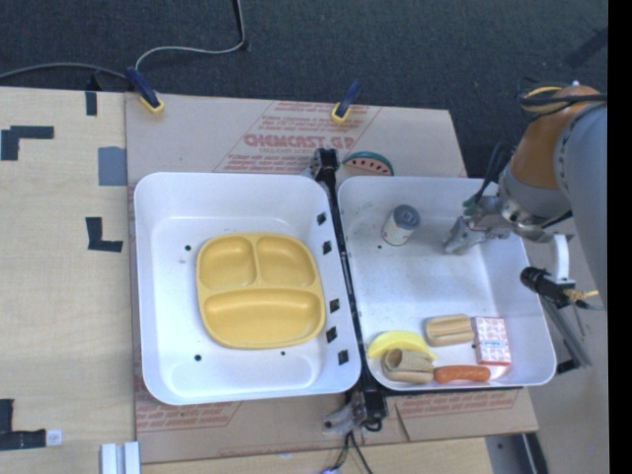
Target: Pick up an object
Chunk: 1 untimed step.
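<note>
- While the gripper point(462, 237) hung low over the right bin point(434, 284) near its far right side, the closest object was a small grey-and-white cup point(400, 224), sitting just to its left on the bin floor and clearly apart from it.
- Fingers pointed down and looked pretty narrow, with nothing between them as far as anyone could see, though they were small and dark, so open vs closed couldn't really be called.
- Rest of the pickable stuff sat bunched at the near edge of that same bin, well away from the gripper: a yellow banana-ish piece point(398, 343), a tan bread-roll thing point(408, 364) touching it, a tan hot-dog bun shape point(449, 329), a red-orange sausage point(461, 373), and a small pink-and-white carton point(492, 341).
- Left bin point(163, 265) held one yellow divided tray point(261, 290) with three compartments, lying flat about in the middle.
- Arm point(578, 176) was cut off at the right, so only the grey link and orange band showed.
- A round green-and-red object point(367, 163) peeked out behind the bins' far rims, mostly hidden.
- Carton print was too small to read.
- Count: two bins, one tray, one cup, five items in the near cluster, two yellow clamps point(146, 91) on the cardboard's far edge.
</note>
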Each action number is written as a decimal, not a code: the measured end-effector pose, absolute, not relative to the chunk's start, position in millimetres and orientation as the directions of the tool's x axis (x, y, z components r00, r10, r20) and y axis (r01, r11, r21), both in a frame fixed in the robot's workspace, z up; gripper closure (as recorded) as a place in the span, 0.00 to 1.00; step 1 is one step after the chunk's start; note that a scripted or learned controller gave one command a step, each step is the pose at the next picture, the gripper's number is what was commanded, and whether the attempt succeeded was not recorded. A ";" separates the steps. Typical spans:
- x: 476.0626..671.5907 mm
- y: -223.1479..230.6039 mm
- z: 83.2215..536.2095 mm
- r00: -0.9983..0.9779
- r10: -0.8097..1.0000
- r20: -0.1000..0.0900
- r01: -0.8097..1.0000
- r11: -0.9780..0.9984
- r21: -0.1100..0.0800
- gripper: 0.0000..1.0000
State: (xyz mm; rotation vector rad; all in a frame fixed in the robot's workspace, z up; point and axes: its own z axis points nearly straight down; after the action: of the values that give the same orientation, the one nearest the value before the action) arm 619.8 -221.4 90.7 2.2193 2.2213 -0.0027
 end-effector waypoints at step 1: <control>541.6 -147.5 132.8 -0.002 1.000 0.001 1.000 0.002 -0.001 1.00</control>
State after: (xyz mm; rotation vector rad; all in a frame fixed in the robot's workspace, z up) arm 541.6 -147.5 132.8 2.2201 2.2241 -0.0003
